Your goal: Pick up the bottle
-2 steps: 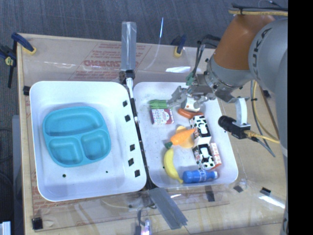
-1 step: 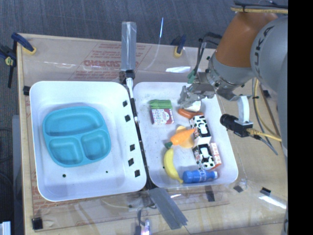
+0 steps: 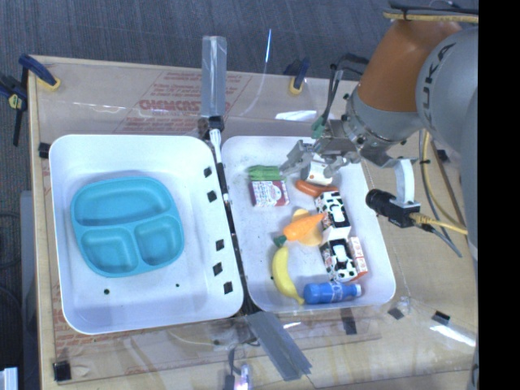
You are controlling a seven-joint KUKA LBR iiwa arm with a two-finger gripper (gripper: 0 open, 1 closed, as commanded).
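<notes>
Blue bottle (image 3: 331, 292) lies on its side at right bin's (image 3: 382, 250) near edge, beside banana (image 3: 283, 274). End effector (image 3: 318, 158) hovers over far end, fingers spread wide, holding nothing.

Below the claw you've got a carrot (image 3: 309, 188), red carton (image 3: 267, 192) & green item (image 3: 263, 171) to its left. Further down: orange (image 3: 304, 228), banana (image 3: 282, 273), two cow-print cartons (image 3: 343, 257). Blue tray (image 3: 126, 225) sits far left.

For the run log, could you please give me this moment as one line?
bottle: lying at right bin's near edge, beside banana | gripper: over bin's far end, apart from bottle | blue tray: left bin
</notes>
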